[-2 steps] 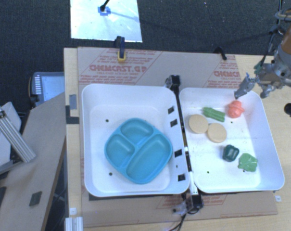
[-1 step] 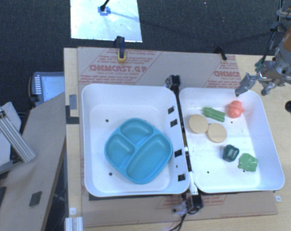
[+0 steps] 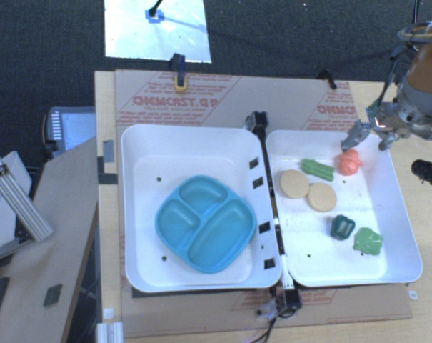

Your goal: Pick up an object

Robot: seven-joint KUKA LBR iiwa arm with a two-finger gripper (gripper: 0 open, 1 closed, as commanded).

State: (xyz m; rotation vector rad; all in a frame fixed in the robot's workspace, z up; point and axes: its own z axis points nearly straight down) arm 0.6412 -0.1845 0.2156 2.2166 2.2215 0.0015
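Observation:
The right bin [image 3: 398, 213] holds several toy foods: a red-orange round piece [image 3: 349, 162], a green oblong piece [image 3: 317, 168], two tan discs [image 3: 295, 184] [image 3: 321, 196], a dark teal piece [image 3: 342, 227] and a light green lumpy piece [image 3: 368, 241]. My gripper [image 3: 367, 139] hangs over the bin's far right corner, open, with nothing between its fingers. Its left fingertip [image 3: 350, 137] is just above and behind the red-orange piece; I cannot tell whether they touch.
The left bin [image 3: 141, 191] carries a blue divided plate [image 3: 206, 223]. A black clip divider [image 3: 262, 184] runs between the two bins. The arm with its orange band [image 3: 424, 77] comes in from the upper right. A cardboard sheet [image 3: 223, 98] lies under both bins.

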